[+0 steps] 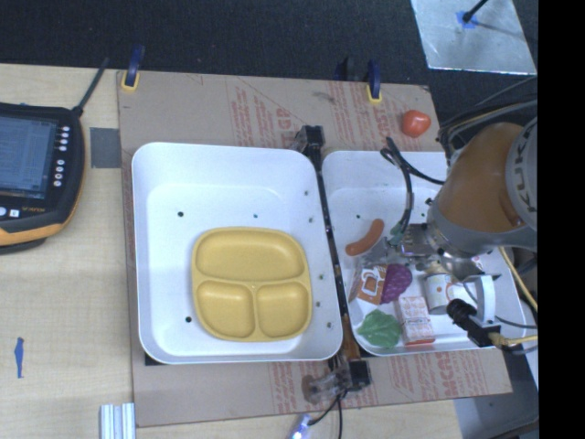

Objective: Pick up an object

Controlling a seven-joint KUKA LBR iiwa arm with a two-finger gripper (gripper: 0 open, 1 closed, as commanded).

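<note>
Two shallow white bins sat side by side on a cardboard sheet (274,108) laid over the counter (55,318). The left bin (155,172) carried a yellow divided plate (251,283) toward its near edge, lying flat with its three compartments facing up. The right bin (352,176) held the loose objects, all gathered in its near half: a small sausage (365,237) lying slantwise near the middle, an orange-and-white packet (369,285) by the bin's left wall, a purple piece (396,282) just beside it, a green leafy piece (378,327) at the near left corner, and a pink-and-white box (416,319) against the near edge. The gripper (437,263) was low over the right half of this bin, just beside the purple piece, under the arm's grey and orange wrist (480,190); its tips were hidden by the wrist housing, so whether they were apart or together could not be told, and nothing seemed caught between them. A red tomato-like ball (416,123) lay on the cardboard past the right bin's far edge. A pendant (32,172) rested at the counter's left edge.
</note>
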